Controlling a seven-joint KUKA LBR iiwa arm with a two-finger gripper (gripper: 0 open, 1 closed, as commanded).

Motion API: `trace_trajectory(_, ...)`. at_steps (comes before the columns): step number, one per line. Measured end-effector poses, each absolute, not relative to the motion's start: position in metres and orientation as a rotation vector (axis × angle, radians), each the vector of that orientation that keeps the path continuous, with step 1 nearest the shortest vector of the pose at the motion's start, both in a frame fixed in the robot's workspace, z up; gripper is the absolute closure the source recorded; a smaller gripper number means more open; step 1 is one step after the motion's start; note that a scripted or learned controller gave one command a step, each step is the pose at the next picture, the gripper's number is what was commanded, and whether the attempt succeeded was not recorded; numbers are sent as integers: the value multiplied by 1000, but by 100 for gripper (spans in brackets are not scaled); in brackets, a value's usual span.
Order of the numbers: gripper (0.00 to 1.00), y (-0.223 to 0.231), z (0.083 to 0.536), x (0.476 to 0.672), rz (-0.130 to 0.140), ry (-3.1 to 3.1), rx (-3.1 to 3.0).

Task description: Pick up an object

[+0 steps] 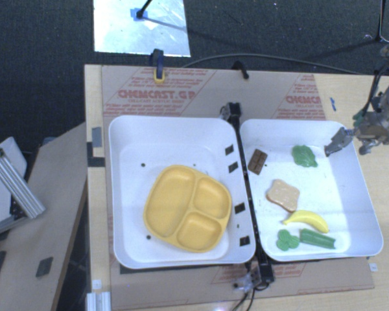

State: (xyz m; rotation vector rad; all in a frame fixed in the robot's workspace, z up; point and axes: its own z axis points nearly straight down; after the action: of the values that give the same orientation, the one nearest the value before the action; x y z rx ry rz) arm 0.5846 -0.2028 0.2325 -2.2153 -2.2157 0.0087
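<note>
the gripper (342, 141) is poised over the right bin (366, 193)'s far edge, fingers apart, nothing held. the nearest toy, a green leaf (304, 156), lies flat; it could be skidded aside or missed.

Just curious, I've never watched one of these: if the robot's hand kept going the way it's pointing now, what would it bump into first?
Probably the green leafy toy. The hand points down and left into the right bin, though depth is hard to judge from above.
</note>
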Motion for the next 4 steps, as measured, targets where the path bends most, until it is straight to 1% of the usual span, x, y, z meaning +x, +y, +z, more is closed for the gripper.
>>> trace_trajectory(1,0,-202,239,587,-1,-2226,-2219)
trace_trajectory(2,0,-197,179,583,2,-2222,-2218)
trace_trajectory(3,0,-200,134,591,0,-2225,-2220)
trace_trajectory(4,0,-199,82,591,1,-2222,-2219)
